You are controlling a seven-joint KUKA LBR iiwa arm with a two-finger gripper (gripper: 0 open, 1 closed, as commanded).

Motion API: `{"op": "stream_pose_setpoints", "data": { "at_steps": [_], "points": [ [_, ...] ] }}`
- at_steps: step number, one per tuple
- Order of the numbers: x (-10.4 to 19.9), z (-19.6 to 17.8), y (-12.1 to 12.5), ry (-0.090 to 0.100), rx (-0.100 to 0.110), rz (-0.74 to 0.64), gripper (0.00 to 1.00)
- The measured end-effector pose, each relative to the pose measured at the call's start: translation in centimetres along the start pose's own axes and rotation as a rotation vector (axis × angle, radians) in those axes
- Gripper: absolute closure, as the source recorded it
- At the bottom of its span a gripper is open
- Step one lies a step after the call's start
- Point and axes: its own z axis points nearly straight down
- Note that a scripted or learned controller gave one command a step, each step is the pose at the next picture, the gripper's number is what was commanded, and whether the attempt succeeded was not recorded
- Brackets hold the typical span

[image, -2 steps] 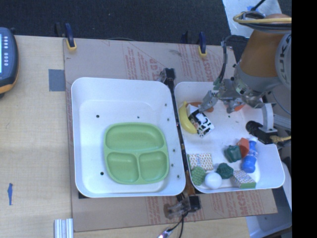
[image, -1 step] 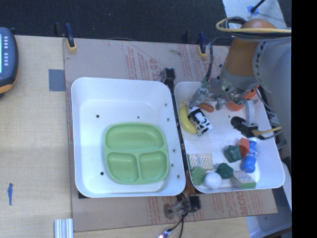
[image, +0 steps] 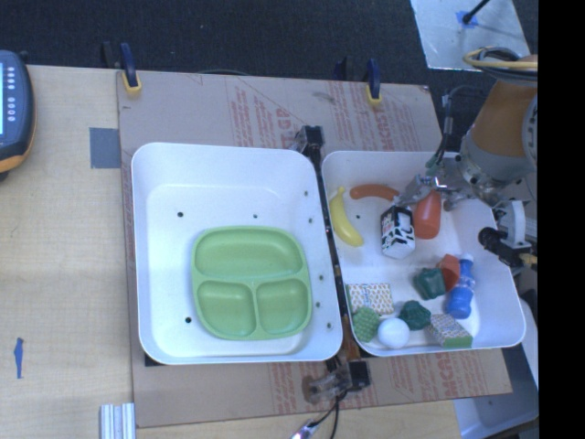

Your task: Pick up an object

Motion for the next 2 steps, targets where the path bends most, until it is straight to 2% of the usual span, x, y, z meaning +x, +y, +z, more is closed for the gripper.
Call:
{"op": "stream_pose_setpoints", "data": {
  "at_steps": [1,2],
  "points": [
    [1.6,0.8,3.2,0.003,0.007,-0.002,0.0],
    [-2.0,1.5,-3.1,0.008,0.03,0.003,0.0]
  ]
}}
